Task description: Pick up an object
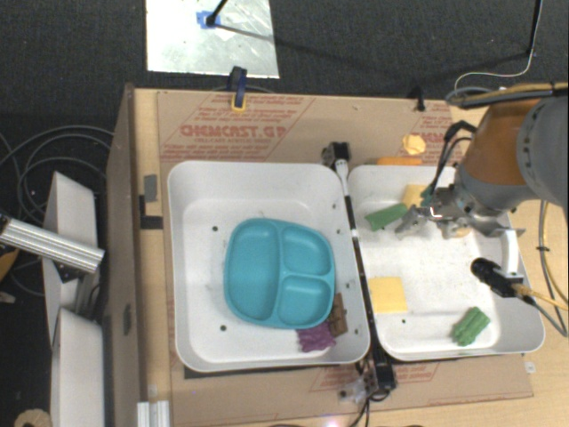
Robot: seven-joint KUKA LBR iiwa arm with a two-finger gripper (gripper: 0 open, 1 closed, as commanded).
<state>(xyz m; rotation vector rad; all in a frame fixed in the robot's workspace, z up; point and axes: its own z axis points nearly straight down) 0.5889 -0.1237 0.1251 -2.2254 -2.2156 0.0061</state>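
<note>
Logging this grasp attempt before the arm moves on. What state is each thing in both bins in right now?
Teal divided plate: lying flat, upright, in left bin.
Purple object: at plate's near edge, touching it.
Green block: flat in right bin, beside the gripper.
Yellow square: flat, apart from others.
Green ridged object: resting alone, near corner.
Gripper: low over right bin, nothing visibly held.

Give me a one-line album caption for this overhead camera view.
Robot arm's end effector hovers near a green block in the right bin; a teal divided plate fills the left bin.
</note>
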